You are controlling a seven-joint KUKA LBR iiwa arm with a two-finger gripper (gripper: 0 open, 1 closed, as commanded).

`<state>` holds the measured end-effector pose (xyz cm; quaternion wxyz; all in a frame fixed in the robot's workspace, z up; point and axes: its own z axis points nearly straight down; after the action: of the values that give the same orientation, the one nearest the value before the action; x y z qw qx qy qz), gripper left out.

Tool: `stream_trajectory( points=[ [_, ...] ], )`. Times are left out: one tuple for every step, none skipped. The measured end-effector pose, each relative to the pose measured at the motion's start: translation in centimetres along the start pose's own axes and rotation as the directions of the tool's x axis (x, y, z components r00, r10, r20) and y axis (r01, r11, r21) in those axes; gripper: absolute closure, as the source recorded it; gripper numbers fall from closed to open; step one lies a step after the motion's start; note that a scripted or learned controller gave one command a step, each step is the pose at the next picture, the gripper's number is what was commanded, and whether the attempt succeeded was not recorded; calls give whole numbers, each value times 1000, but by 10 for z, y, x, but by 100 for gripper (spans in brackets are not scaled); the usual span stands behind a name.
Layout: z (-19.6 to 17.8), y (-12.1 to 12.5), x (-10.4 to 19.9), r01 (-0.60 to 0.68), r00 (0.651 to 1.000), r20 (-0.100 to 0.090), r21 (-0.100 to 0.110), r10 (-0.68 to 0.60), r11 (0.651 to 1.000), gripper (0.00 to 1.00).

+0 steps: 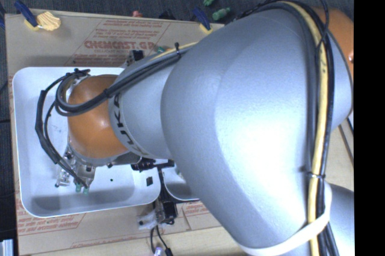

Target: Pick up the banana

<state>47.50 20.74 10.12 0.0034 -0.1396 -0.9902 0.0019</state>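
The arm [240,116] reaches low into the left bin [24,128], probably to search the banana, which I cannot see; the gripper [75,179] is there, jaws state I cannot tell

the arm [252,128] wears smooth satin grey casing, its orange band [90,116] glossy. the white bin [24,146] looks smooth plastic, set on matt printed cardboard [114,38].
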Motion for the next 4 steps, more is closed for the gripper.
stream_trajectory(
  points=[
    [-10, 0, 0, 3, 1000, -1, 1, -3, 1000, 100],
    [-20, 1, 0, 6, 1000, -1, 2, -6, 1000, 100],
    [-111, -4, -2, -418, 909, 3, -6, 418, 909, 100],
    [-119, -26, -8, -565, 825, 3, -6, 565, 825, 100]
  ],
)
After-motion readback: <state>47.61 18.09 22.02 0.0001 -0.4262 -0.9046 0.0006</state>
